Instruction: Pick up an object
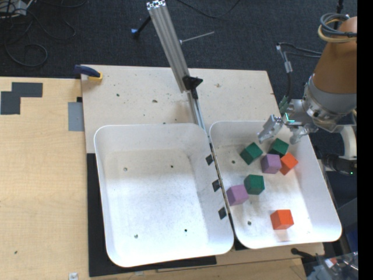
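Six blocks in right bin (326, 214) | hand (284, 133) above green block (280, 147), near far rim | fingers apart, gripping nothing | left bin (116, 226)

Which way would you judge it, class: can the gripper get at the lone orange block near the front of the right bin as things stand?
Probably yes. The orange block sits apart from the other blocks on bare bin floor, nothing lies over it, and the gripper hangs above the same right bin. The near wall might crowd one finger.
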Robot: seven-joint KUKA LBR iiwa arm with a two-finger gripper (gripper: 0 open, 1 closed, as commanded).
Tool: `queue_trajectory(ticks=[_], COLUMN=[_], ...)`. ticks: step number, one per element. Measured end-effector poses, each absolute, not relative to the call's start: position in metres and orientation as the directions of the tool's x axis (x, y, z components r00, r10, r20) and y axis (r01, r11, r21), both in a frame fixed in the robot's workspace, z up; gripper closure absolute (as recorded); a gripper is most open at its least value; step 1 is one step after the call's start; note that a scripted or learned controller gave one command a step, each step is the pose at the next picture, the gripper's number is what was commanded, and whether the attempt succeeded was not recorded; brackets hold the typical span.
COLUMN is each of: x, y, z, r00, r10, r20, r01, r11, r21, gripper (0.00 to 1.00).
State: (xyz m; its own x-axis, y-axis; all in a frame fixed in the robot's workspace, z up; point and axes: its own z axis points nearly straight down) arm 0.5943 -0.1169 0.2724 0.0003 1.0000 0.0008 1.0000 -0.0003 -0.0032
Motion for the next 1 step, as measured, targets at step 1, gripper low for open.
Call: queue_trajectory(ticks=[1], x=[0.6023], y=[-0.119], z=[0.214], r00=[0.001], r10=[1.0], r20=[0.001], r01=[1.0], r11=[-0.001], r21=[-0.009], gripper=[0.0])
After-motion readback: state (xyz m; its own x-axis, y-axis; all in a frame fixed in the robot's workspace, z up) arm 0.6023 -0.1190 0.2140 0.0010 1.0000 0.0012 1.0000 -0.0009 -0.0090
